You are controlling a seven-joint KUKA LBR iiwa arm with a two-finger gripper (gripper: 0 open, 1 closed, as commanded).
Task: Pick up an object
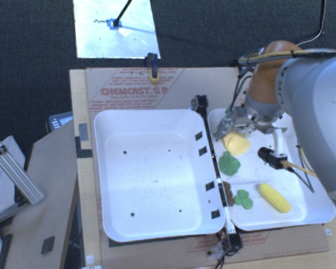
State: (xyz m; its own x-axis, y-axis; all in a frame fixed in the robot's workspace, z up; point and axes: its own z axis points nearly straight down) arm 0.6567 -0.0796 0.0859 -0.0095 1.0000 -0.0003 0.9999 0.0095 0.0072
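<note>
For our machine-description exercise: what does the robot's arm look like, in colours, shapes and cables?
The arm is a thick, rounded, light grey tube with an orange band above the wrist. Thin dark cables run along that joint, one rising toward the top edge. The gripper is small, metallic grey.

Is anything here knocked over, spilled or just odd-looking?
Nothing looks spilled or broken. All the small things sit in the right bin: a pale yellow lump right under the gripper, a green leafy piece, a smaller green one, and a corn cob lying slantwise.
</note>
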